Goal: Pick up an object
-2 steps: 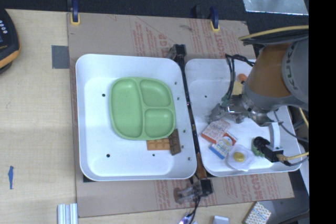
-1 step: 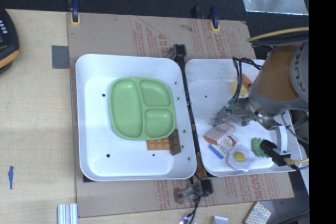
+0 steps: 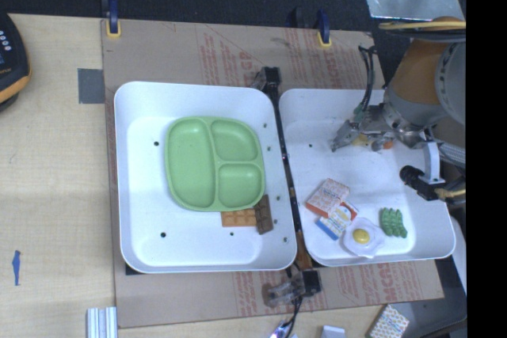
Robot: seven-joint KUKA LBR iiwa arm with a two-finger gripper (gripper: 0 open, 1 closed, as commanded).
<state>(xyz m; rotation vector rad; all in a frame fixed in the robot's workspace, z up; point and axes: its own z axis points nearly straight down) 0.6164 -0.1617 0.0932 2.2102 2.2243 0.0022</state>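
Note:
My gripper [image 3: 344, 139] hangs low over the back part of the right bin [image 3: 310, 108], its tip pointing left, and the grey arm with its orange band [image 3: 416, 67] comes in from the right. Nothing shows in its grasp. In the front of the same bin lie a red and white packet [image 3: 328, 196], a small blue and white piece [image 3: 331, 225], a toy fried egg [image 3: 362, 237] and a green ridged piece [image 3: 392, 222]. These lie well in front of the gripper, apart from it.
The left bin [image 3: 135, 170] holds a green divided plate [image 3: 214, 163], with an orange and brown block [image 3: 247, 218] at the plate's front edge. A black clamp [image 3: 270, 78] sits between the bins at the back. Cables run beside the arm at the right.

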